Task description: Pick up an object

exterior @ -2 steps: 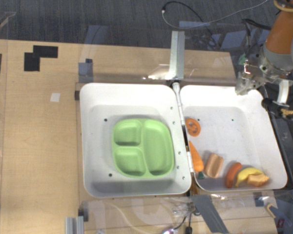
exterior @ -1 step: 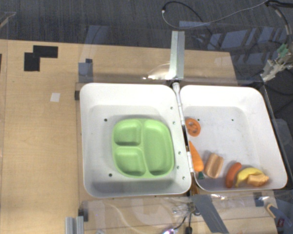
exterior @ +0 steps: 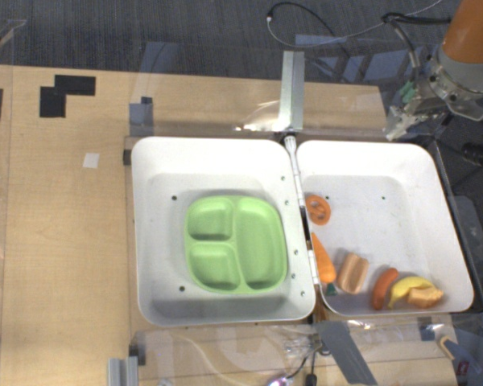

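Your hand [exterior: 408,111] sits at the two o'clock corner, past the right bin [exterior: 402,167]; whether it's apart or together, you cannot tell. The carrot [exterior: 324,262], bread piece [exterior: 353,273] and banana [exterior: 409,289] crowd that bin's six o'clock edge.

The robot arm [exterior: 473,30] enters at the upper right corner and is cut off by the top and right edges, so just its orange band and part of the grey wrist show. The gripper [exterior: 410,107] below the wrist is blurred and small; how its fingers stand cannot be told. In the right bin [exterior: 386,167], a carrot [exterior: 323,260] lies against the divider, its lower tip hidden by the bin's rim. A yellow banana [exterior: 406,289] is partly covered by a tan item [exterior: 427,297] too small to identify.
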### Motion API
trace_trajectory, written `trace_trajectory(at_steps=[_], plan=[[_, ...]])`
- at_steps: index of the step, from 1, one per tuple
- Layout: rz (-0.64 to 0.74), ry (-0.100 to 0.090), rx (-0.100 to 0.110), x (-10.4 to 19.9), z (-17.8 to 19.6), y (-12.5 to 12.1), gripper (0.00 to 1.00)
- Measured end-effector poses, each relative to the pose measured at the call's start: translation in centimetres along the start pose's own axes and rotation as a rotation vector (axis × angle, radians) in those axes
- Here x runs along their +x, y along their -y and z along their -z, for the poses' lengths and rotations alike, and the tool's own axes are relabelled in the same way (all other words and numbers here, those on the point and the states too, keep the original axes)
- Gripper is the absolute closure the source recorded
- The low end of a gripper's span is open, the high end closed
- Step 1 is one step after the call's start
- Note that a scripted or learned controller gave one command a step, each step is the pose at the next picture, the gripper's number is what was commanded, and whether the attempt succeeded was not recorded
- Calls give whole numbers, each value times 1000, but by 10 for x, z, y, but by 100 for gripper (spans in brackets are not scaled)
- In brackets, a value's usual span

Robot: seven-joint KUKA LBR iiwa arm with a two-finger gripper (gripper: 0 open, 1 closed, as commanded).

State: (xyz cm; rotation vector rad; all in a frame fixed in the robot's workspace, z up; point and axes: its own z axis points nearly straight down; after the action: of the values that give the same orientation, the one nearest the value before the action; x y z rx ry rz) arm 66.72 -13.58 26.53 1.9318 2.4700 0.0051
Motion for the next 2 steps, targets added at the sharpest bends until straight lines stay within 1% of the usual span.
trace_trajectory(at_steps=[1,2], plan=[[-172,-1,3,75,-28,48,100],[-173,-1,2,74,-28,48,0]])
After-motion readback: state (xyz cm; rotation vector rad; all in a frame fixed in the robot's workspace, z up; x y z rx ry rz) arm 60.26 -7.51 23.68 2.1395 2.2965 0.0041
